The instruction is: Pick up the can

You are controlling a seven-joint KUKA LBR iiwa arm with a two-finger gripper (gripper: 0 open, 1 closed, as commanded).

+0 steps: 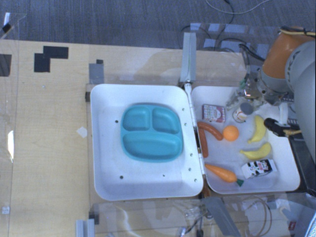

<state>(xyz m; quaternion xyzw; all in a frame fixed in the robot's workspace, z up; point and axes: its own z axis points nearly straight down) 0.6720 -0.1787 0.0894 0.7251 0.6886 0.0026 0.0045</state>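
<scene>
The can (pixel 241 115) is seen upright in the right bin (pixel 291 179), near its back edge, just right of a small red-and-white carton (pixel 214 113) and behind an orange (pixel 230 133). The gripper (pixel 245 104) is positioned directly over the can, approx. touching it; fingers' state can't be told. A blue sectioned tray (pixel 150 133) is seen in the left bin (pixel 106 132).
</scene>
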